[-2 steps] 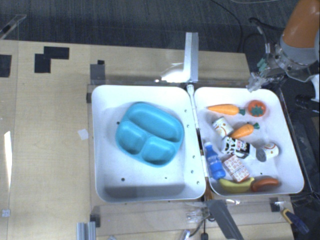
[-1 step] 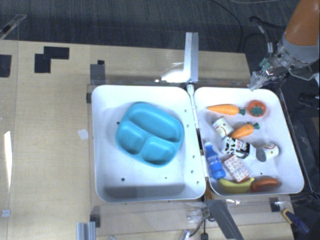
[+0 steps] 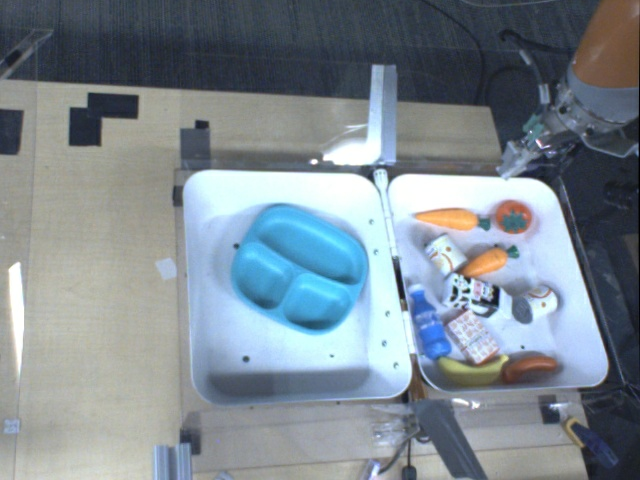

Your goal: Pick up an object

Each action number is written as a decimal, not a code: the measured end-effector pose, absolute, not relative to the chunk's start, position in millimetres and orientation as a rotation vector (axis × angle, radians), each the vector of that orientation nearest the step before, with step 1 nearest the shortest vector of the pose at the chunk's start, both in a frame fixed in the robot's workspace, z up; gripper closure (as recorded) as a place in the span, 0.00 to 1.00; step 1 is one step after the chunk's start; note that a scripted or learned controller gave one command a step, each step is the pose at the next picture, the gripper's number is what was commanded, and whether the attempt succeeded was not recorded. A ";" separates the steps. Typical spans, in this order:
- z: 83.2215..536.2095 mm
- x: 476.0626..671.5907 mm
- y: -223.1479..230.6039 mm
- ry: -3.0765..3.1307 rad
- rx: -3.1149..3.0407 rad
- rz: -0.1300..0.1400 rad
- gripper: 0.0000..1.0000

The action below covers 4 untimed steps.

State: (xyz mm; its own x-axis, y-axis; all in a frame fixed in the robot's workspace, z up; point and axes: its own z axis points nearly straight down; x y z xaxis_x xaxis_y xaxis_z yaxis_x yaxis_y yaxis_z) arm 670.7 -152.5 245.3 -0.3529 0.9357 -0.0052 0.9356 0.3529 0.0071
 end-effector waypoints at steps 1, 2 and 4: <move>241.6 670.4 -144.6 2.618 1.724 0.005 1.00; 242.4 670.4 -135.3 2.629 1.707 0.004 1.00; 248.1 670.6 -135.6 2.743 1.515 0.004 0.00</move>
